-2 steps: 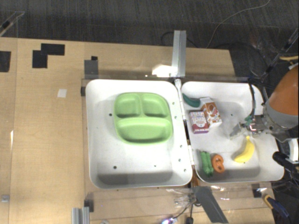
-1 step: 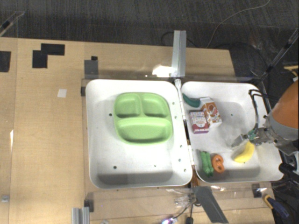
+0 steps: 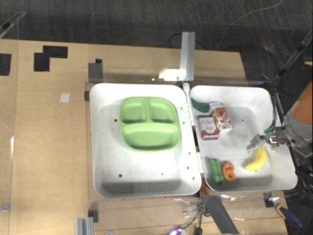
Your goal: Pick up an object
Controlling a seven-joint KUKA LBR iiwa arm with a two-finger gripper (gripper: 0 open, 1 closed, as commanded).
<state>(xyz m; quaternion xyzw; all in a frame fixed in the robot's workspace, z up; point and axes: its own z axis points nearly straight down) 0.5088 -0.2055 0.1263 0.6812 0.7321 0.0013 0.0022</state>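
Observation:
My gripper (image 3: 260, 137) hangs over the right side of the right bin (image 3: 244, 96), open with nothing between its fingers. Just below it lies a yellow banana (image 3: 257, 160), close to the lower finger but not held. Further left in that bin are a small red and white carton (image 3: 221, 118), a purple and white carton (image 3: 208, 128) and a teal object (image 3: 199, 105) at the back. Near the front wall lie a green vegetable (image 3: 215, 171) and an orange pretzel-shaped toy (image 3: 228, 170).
The left bin (image 3: 105, 146) holds a green divided plate (image 3: 148, 122). A metal post (image 3: 188, 53) stands behind the wall between the bins. The arm's orange band (image 3: 304, 105) shows at the right edge. Wooden bench top lies all around.

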